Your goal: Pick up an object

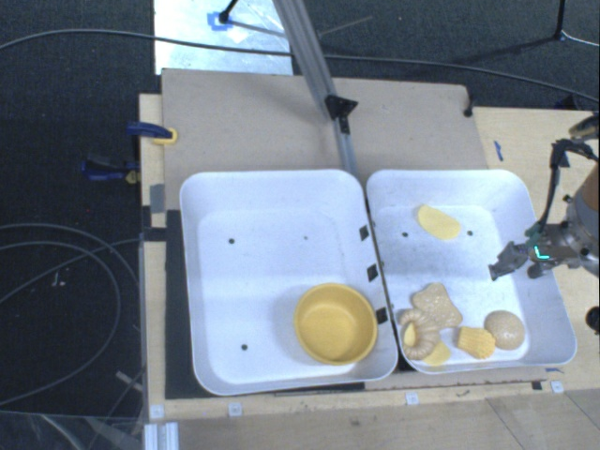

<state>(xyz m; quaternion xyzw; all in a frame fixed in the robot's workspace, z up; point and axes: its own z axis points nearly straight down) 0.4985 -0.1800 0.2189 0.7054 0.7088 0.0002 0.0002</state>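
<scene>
My gripper (514, 262) reaches in from the right edge and hangs over the right side of the right bin (389, 200). It sits above and slightly right of a beige round bun (504, 329). A yellow corn piece (475, 342), a beige lumpy piece (436, 304) and a curled tan pastry (415, 334) lie clustered at the bin's front. A flat yellow oval (438, 221) lies alone toward the back. I see nothing in the gripper.
A yellow bowl (335, 322) stands at the front right of the left bin (244, 214). A grey pole (314, 59) slants down to the seam between the bins. Black clips mark that shared rim.
</scene>
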